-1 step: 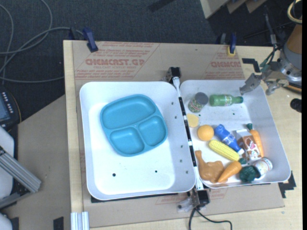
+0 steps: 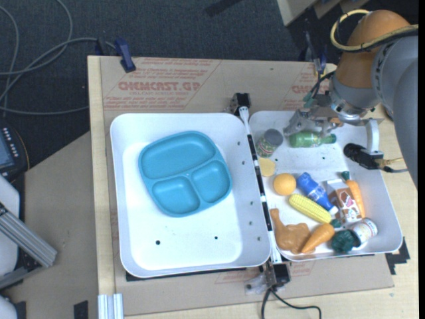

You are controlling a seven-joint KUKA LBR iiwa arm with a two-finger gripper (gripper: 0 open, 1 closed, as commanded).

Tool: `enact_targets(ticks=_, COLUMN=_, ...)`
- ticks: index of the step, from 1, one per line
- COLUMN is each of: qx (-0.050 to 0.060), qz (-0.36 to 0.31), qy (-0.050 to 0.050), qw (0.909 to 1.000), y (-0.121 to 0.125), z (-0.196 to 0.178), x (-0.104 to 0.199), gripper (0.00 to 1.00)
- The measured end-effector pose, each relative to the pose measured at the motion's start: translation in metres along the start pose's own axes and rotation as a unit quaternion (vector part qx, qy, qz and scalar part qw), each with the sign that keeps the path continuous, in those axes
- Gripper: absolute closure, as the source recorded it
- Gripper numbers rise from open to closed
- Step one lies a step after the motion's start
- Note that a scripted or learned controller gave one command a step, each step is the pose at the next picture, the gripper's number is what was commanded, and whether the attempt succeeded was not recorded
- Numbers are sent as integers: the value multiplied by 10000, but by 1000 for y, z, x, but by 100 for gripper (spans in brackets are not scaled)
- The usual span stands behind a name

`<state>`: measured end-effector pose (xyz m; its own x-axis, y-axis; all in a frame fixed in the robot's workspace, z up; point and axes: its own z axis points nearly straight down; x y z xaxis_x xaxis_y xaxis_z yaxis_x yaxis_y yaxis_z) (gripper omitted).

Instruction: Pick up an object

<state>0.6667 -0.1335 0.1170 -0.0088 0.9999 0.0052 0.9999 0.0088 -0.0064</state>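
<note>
The grey arm (image 2: 392, 65) reaches in over the right bin (image 2: 385, 198); the left bin (image 2: 133, 231) holds a blue divided plate (image 2: 184, 171). The gripper (image 2: 311, 123) sits low at the right bin's far end, directly over a green bottle (image 2: 312, 139); whether its jaws are apart or closed cannot be told. Nearer lie a corn cob (image 2: 309, 207), a carrot (image 2: 317, 236), an orange ball (image 2: 284, 183) and a small can (image 2: 270, 140).

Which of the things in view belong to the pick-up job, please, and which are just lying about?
For the job:
pincer
green bottle, right under the pincer
right bin

Lying about:
blue divided plate in the left bin
corn cob
orange ball
carrot
small grey can
</note>
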Motion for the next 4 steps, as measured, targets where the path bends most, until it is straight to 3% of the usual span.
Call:
enact_targets(ticks=1, qx=31, qz=43, qy=0, qw=10000, y=-94, z=36, x=42, gripper=0)
enact_targets(ticks=2, qx=-3, qz=57, qy=-17, qw=10000, y=-145, z=34, x=40, gripper=0)
enact_targets(ticks=3, qx=-23, qz=50, qy=-19, qw=10000, y=-155, z=34, x=37, gripper=0)
enact_targets(ticks=4, qx=-65, qz=37, qy=-15, qw=10000, y=-117, z=1, x=-12, gripper=0)
